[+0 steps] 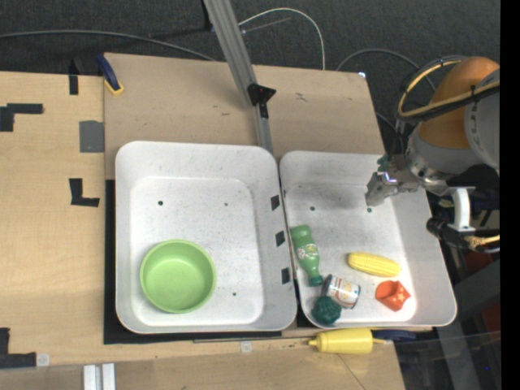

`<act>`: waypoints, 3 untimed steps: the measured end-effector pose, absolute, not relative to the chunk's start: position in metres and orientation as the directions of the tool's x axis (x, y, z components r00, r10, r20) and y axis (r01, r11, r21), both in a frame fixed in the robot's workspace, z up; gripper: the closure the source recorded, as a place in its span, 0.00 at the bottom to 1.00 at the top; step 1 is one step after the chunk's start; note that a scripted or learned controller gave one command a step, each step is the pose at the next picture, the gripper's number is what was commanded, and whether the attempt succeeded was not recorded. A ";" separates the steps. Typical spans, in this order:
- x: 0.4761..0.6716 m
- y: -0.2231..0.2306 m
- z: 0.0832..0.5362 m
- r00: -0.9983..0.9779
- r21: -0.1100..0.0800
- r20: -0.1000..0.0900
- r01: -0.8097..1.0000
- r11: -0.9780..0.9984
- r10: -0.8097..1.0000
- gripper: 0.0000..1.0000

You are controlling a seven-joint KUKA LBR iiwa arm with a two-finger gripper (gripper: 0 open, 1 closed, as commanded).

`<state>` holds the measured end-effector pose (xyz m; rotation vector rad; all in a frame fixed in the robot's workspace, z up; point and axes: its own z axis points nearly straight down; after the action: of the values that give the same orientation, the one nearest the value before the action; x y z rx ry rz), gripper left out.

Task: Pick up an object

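A grey KUKA arm with an orange band reaches in from the right, its gripper poised over the upper part of the right bin. At this distance it cannot be told whether the gripper is parted or closed, and nothing is seen in its grasp.

The objects lie in the lower half of that bin, well apart from the gripper: a green bottle lying near the bin's left wall, a small can just below it, a dark green object touching or nearly touching the can, a yellow corn cob to the right, and a red object near the lower right corner.

The left bin holds a light green bowl, upright in its lower left. A yellow bottle lies on its side on the bench just outside the right bin's lower rim.
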<state>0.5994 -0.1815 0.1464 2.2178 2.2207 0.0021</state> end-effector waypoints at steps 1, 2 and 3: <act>0.607 -0.190 0.201 -0.001 0.005 -0.002 1.000 0.001 1.000 1.00; 0.607 -0.190 0.220 -0.001 0.001 0.000 1.000 0.001 1.000 1.00; 0.611 -0.135 0.227 -0.007 0.000 0.002 1.000 0.007 1.000 1.00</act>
<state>0.6114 -0.1348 0.2271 2.2151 2.2299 0.0013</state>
